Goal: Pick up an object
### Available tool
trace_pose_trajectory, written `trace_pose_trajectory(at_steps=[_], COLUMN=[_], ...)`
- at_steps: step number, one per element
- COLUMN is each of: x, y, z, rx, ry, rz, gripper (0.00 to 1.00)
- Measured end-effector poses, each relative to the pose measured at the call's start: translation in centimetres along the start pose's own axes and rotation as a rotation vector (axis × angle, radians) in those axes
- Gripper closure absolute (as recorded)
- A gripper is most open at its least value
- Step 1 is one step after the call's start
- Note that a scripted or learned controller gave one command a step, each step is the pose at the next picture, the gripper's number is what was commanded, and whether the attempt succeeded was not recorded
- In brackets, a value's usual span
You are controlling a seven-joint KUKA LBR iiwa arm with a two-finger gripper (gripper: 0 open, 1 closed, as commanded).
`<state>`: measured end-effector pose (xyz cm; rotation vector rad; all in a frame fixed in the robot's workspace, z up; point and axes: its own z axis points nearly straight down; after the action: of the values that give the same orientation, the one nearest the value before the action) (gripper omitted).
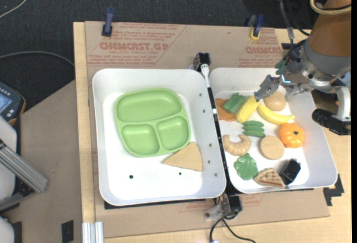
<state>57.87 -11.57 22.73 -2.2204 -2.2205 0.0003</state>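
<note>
My gripper (279,90) hangs over the far right part of the right bin (323,152), its fingers (266,87) spread open. Just below it lies a tan round bun (275,102), not held. Close by are a yellow banana (274,115), a corn cob (247,108) and a green leafy piece (234,102). Further forward lie an orange fruit (292,135), green beans (254,127), a curled shrimp (237,144), a round cookie (272,148), a green leaf (245,166), a pizza slice (269,177) and a black block (290,169).
The left bin (106,141) holds a green divided plate (152,121) and a tan wedge (185,158). A black clip (202,61) sits on the ridge between the bins. Blue clamps (107,22) pin the cardboard at the back.
</note>
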Motion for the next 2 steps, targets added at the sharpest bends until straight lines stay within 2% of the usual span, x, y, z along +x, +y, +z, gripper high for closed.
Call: trace_pose_trajectory(at_steps=[1,2], x=[1.13,1.10], y=[-3.13,-3.23], z=[13.03,12.24], rx=[-0.007,-0.005], ry=[-0.002,-0.002], rz=[-0.001,0.002], gripper=[0.00,1.00])
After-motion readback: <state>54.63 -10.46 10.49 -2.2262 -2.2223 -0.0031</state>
